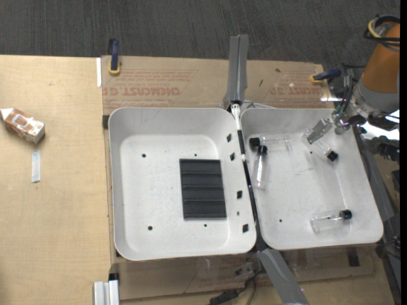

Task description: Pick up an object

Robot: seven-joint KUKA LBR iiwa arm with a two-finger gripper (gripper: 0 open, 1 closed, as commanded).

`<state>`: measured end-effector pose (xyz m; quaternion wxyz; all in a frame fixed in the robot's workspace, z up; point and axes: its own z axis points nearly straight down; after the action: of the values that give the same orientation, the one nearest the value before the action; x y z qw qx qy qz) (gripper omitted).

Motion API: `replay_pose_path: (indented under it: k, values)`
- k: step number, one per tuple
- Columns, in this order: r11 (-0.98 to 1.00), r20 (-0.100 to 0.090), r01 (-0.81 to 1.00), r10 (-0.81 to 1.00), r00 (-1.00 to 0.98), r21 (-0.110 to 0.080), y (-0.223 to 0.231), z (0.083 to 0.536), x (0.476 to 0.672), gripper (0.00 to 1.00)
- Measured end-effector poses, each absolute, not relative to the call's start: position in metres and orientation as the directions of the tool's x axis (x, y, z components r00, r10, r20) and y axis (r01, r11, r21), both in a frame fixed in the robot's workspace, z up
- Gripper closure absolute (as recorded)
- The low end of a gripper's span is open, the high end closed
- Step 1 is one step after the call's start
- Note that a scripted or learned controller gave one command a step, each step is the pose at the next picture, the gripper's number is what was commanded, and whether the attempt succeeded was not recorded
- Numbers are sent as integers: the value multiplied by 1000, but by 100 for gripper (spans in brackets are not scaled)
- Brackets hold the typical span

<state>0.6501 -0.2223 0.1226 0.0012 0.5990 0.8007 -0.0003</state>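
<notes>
Arm pose at the upper right of the bench. The arm (381,75) enters from the right edge, its orange band uppermost and the grey wrist below it, angled down and leftward toward the far right corner of the right bin (362,234). The gripper (318,132) sits low over the bin's upper right area, just inside the far rim; whether it is spread or closed cannot be told at this resolution, and nothing is visibly held.

Contents of the right bin: several clear vials with black caps. One capped vial (331,220) lies on its side near the front right corner. A second vial (259,170) lies along the left wall, close to the divider between the bins, with a black cap (257,145) just above it. A small black cap (331,155) rests on the bin floor just below and to the right of the gripper, apart from it. A faint clear piece (283,146) lies between the left-hand cap and the gripper.

Left bin (127,234): a flat black ribbed block (203,189) lies at its centre, long axis running front to back.

Surroundings: brown cardboard (165,81) lies behind the bins, held by a blue-and-yellow clamp (114,57) at the left; a small carton (24,126) and a white strip (35,168) rest on the wooden bench (51,234) far left.
</notes>
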Motion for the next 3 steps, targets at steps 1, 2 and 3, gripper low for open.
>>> replay_pose_path:
  k: [1,2,3]
  values:
    - [304,-2,953,953,-304,1,-222,130,618,0]
    - [360,-2,933,933,-360,1,-222,112,657,0]
    - [380,-2,925,925,-380,1,-222,136,619,0]
